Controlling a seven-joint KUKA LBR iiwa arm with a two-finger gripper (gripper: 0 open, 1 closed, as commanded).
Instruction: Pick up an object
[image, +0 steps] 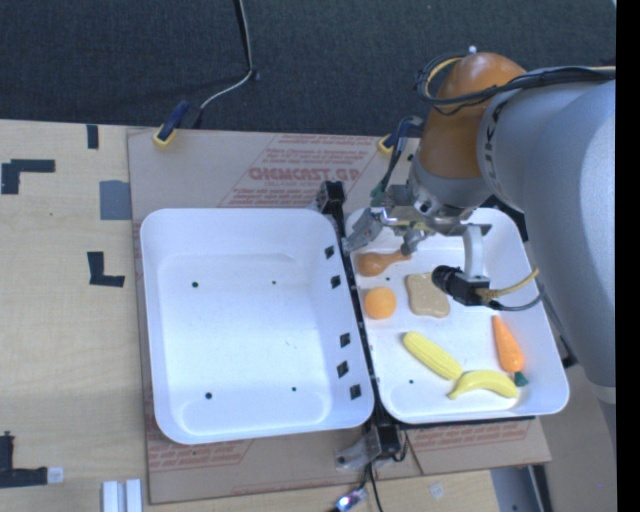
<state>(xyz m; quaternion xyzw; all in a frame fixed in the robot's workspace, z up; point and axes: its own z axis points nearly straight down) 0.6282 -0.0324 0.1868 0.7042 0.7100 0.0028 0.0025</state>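
Gripper (388, 232) fingers spread, above drumstick (378, 263) — orange ball (380, 304), bread slice (428, 297) near.

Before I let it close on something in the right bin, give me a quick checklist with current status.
1. Tool over the right bin: ok.
2. Target under the tool: the brown drumstick-like toy lies just below it: ok.
3. Finger opening: cannot tell.
4. Object held: nothing seen between the fingers; not ok yet.
5. Neighbours: orange ball and bread slice lie close to the target; not ok.
6. Corn, banana, carrot away from the tool: ok.
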